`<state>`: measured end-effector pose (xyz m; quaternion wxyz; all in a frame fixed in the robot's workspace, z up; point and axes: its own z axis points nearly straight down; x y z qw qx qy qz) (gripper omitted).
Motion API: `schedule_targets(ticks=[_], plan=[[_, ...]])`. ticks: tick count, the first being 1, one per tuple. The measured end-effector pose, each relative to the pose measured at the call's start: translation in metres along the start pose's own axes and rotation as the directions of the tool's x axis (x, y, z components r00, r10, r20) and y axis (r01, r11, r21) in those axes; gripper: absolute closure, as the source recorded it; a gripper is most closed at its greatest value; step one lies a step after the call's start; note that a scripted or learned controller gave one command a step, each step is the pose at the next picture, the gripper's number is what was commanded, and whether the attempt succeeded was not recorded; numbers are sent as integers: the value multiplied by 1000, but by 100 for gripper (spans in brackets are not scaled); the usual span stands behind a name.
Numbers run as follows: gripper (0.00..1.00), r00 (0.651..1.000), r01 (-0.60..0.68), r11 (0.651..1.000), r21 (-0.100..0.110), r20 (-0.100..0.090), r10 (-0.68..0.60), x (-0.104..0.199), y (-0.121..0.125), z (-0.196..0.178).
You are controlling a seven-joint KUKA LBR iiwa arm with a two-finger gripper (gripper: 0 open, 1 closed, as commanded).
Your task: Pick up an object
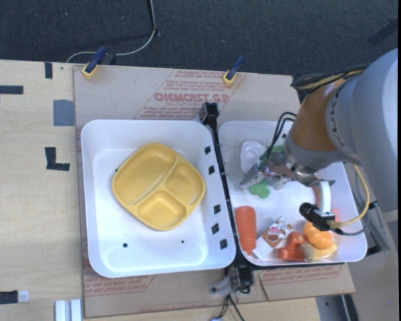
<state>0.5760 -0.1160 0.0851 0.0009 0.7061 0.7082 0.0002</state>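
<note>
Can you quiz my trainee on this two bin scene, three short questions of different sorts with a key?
1. True or false: the yellow tray lies in the right bin.
2. Which thing lies nearest the divider in the right bin: A orange carrot, B orange fruit, C snack packet?
3. Fill in: the hand hovers by a small ____ item.

Key: 1 false, it lies in the left bin. 2 A. 3 green.

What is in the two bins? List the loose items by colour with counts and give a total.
Yellow: 1, divided plate, left bin
Green: 1, small item, right bin
Clear/white: 1, crumpled wrapper
Orange/red: 3, carrot-like tube, snack packet, orange toy
Total: 6
</note>
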Motion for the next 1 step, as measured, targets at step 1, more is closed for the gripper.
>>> schedule_targets(ticks=[1], plan=[[100,1000,-1,1000,-1,0,1,-1,-1,-11]])
